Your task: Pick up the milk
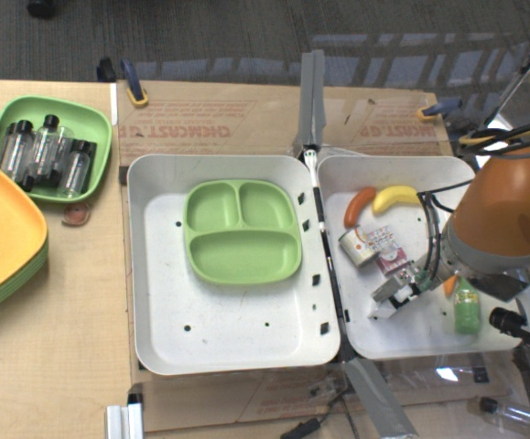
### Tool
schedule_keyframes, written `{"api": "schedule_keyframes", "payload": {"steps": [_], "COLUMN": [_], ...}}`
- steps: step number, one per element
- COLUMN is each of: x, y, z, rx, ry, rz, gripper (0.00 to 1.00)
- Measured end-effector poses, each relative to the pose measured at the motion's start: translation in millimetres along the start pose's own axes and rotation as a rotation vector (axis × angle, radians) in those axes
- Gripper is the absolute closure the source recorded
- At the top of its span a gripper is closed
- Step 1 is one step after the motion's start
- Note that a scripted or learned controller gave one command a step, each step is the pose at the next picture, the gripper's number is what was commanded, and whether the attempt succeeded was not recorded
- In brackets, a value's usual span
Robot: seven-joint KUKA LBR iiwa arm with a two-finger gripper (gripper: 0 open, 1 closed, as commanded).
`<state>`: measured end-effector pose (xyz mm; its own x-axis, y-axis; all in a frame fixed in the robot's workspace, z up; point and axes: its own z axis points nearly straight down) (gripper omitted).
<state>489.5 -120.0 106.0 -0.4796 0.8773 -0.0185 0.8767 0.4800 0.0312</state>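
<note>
Milk carton lying just beside the lowered gripper

Milk is seen as a small white carton [368,244] lying on its side in the right bin [365,337], tipped at a slant with its printed face turned upward. It is placed just up and to the left of the gripper [391,298], near but apart from it, with a purplish packet [394,261] lodged between the two. Nothing is seen pinched by the gripper; whether its fingers are spread or pressed together cannot be told, since they are small and blurred against the white floor.

Beyond the carton, farther from the gripper, an orange-red pepper [358,206] and a banana [394,197] are laid near the bin's far wall. On the gripper's other side, under the arm's orange band [502,208], a green bottle [467,311] is stood close to the bin's near-right corner. The green divided plate [243,231] is set well apart, in the left bin [155,337].

The gripper is judged to be held low because an approach to the carton is under way. Because the carton lies flat and crowded by the packet, a shift toward it and a turn of the wrist across its narrow side would probably be called for.
</note>
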Motion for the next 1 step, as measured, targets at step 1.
{"api": "schedule_keyframes", "payload": {"steps": [1], "x": [-3.7], "y": [2.6], "z": [-13.0], "rx": [-0.009], "ry": [-0.008], "rz": [0.004], "gripper": [1.0]}}
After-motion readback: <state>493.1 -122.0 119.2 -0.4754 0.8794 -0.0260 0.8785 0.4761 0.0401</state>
